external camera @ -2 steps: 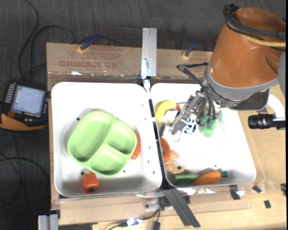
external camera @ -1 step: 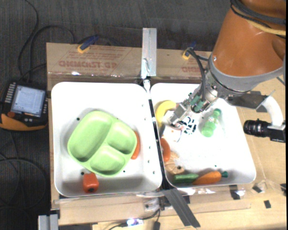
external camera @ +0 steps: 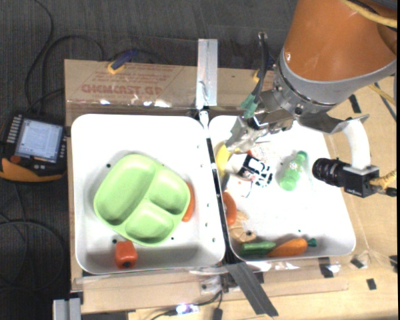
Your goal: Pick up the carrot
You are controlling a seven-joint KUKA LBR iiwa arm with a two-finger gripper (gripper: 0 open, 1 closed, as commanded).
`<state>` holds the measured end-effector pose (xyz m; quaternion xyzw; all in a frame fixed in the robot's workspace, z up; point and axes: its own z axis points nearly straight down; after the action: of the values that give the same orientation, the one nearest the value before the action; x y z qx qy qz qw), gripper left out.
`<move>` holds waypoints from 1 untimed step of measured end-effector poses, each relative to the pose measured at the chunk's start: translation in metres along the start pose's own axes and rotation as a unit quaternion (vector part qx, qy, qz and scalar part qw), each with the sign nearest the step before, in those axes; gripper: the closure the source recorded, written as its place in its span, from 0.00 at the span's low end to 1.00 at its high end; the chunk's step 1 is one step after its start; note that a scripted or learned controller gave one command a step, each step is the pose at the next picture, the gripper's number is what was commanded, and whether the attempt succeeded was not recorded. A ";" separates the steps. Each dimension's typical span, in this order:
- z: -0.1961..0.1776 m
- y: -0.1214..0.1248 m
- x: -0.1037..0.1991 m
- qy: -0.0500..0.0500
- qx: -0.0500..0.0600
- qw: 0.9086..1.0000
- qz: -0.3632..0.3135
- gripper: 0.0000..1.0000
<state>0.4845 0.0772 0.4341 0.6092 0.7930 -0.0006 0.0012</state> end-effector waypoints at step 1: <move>0.128 -0.002 -0.002 0.002 0.001 0.978 -0.207 1.00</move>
<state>0.4835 0.0748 0.3061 0.4319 0.9019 -0.0006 -0.0009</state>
